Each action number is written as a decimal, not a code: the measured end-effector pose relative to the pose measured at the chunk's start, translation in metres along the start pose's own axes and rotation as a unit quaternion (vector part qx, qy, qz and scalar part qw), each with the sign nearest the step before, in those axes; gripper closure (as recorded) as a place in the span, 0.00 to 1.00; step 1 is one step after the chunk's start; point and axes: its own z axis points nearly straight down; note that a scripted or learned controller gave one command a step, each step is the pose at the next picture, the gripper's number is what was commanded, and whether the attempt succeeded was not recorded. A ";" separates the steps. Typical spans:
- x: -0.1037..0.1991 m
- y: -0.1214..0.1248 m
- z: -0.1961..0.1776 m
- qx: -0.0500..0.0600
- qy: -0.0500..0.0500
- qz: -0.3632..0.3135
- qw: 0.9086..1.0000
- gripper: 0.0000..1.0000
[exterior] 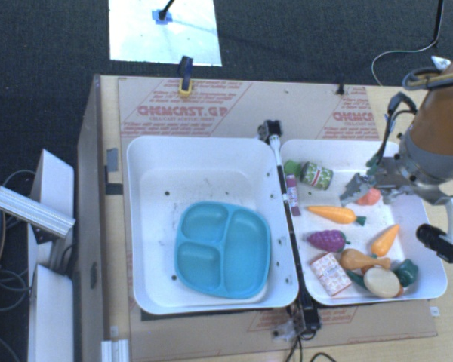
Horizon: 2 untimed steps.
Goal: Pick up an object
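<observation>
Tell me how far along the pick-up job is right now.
Done: nothing looks lifted; the long orange toy carrot and purple toy grape bunch lie in the right white bin. In hand: the grey two-finger gripper is low over a small red-orange toy at that bin's far side; a grip isn't visible. Left: closing on an object and raising it.

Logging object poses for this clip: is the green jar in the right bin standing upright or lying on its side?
On its side. The green jar lies flat on the right bin floor near the far wall, its length running roughly left to right.
</observation>
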 end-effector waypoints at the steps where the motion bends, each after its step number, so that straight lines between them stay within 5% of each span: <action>1: -0.008 0.014 0.070 0.001 0.000 0.001 1.000 0.00; 2: 0.010 -0.015 0.147 0.000 0.000 0.001 1.000 0.00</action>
